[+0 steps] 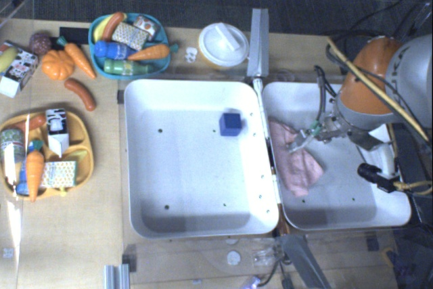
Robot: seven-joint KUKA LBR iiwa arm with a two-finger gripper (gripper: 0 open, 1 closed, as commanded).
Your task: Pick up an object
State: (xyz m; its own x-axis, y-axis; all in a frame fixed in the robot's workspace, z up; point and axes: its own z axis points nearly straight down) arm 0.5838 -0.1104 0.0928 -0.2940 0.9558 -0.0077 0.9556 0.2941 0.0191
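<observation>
The arm [399, 78] entered from the right of the view, its grey housing and orange band [369, 81] lying at the upper right. From the band the wrist [342, 125] sloped down and to the left, ending in the gripper [302, 139], which was angled toward the lower left. Black and yellow cables ran along and across the arm. At this size the view did not resolve the fingers.
</observation>
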